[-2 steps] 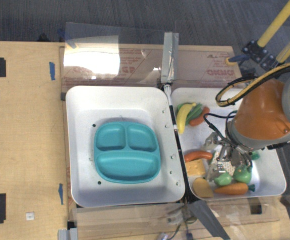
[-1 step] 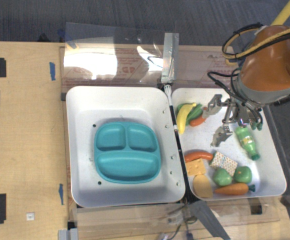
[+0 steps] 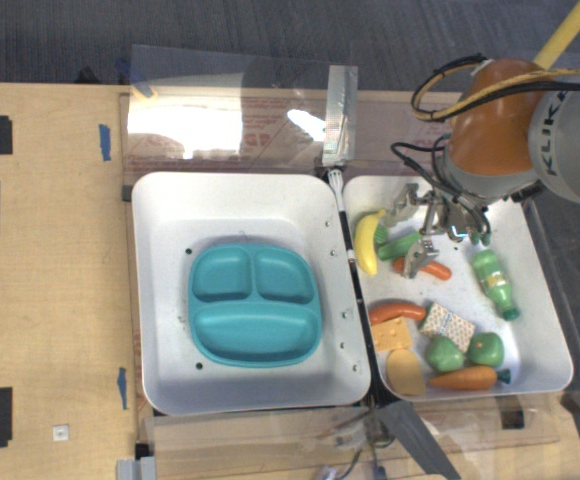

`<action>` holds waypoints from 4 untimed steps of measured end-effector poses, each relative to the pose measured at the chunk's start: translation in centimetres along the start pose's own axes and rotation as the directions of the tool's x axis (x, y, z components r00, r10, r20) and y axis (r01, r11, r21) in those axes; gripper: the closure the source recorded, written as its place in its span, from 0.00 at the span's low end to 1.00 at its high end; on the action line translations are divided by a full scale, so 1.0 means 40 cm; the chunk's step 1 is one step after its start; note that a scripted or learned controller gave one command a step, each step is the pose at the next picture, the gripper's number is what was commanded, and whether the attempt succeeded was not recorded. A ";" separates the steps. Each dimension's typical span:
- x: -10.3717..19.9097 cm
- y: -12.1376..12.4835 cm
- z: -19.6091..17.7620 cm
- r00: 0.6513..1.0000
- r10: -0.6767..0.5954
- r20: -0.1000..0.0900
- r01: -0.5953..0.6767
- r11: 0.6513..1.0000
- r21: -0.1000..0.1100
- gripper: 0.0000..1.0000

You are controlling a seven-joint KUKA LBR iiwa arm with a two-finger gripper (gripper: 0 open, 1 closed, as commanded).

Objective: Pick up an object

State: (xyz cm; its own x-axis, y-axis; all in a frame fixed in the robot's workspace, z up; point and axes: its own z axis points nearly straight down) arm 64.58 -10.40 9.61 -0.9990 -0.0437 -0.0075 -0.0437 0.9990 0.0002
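Observation:
My gripper (image 3: 428,236) hangs low in the upper part of the right bin (image 3: 545,308), under the orange wrist band. It sits right over a small orange carrot piece (image 3: 432,268) and a green vegetable (image 3: 398,243), and partly hides both. A yellow banana (image 3: 367,243) lies just left of it by the bin's left wall. A green bottle (image 3: 494,282) lies to its right. I see nothing lifted off the bin floor.
The right bin's front holds a red sausage (image 3: 397,311), a cheese slice (image 3: 392,336), a checkered cracker (image 3: 448,323), two green fruits (image 3: 444,353), a long carrot (image 3: 463,377) and a tan disc (image 3: 405,370). A teal divided plate (image 3: 255,303) lies in the left bin (image 3: 160,268).

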 end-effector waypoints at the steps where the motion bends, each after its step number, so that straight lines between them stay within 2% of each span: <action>1: 0.124 0.010 0.017 1.000 -0.031 0.002 0.031 1.000 0.000 0.00; 2: 0.284 -0.042 0.015 0.999 0.034 0.002 -0.034 0.999 0.001 0.00; 3: 0.276 -0.040 -0.016 0.999 0.032 0.014 -0.032 0.999 0.002 1.00; 4: 0.277 -0.039 -0.014 0.999 0.032 0.012 -0.032 0.999 0.002 0.00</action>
State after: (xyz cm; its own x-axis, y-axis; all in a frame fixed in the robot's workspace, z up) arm 53.57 -12.45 10.07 -0.9997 -0.0114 -0.0198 -0.0114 0.9999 -0.0013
